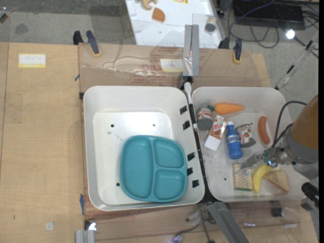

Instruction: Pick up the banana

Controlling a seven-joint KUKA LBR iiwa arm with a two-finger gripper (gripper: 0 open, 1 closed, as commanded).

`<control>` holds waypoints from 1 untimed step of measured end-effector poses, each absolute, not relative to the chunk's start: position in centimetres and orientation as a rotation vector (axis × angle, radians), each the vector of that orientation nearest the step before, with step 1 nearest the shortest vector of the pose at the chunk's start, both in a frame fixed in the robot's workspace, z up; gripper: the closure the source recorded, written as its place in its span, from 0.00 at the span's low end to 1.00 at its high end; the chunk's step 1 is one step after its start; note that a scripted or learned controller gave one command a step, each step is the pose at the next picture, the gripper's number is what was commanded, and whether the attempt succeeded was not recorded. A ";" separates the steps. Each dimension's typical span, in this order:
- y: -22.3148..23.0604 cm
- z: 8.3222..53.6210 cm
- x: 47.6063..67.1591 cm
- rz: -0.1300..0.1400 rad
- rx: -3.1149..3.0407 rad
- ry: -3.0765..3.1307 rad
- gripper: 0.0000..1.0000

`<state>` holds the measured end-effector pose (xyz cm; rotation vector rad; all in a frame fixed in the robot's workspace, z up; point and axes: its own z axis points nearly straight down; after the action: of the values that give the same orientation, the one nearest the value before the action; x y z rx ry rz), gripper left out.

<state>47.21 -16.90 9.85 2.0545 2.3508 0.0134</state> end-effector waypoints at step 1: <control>-17.0 10.9 47.2 0.016 2.058 2.348 1.00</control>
<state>47.21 -16.99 10.87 2.0580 2.3475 0.0157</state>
